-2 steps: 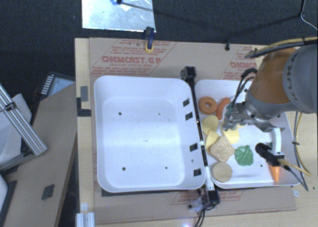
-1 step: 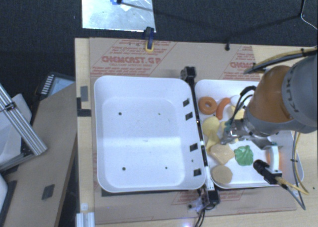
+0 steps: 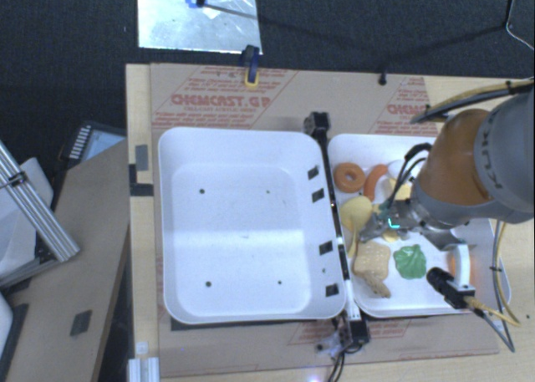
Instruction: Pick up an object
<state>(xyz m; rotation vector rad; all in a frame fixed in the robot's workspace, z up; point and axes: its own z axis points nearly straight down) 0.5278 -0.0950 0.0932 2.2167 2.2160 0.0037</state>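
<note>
A: Why is the arm [image 3: 468, 163] positioned over the right bin [image 3: 418, 305]?
B: Objects are there: yellow piece [image 3: 357, 211], ring [image 3: 349, 176], green item [image 3: 410, 262]. Jaws state: cannot tell; wrist obstructs.

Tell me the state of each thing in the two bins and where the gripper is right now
Left bin: lying flat on the bench.
Right bin: holding the items.
Donut: lying flat near the far wall.
Yellow piece: resting beside the divider.
Tan piece: lying near the front.
Green leaf: lying flat.
Gripper: low over the right bin, among the items.
</note>
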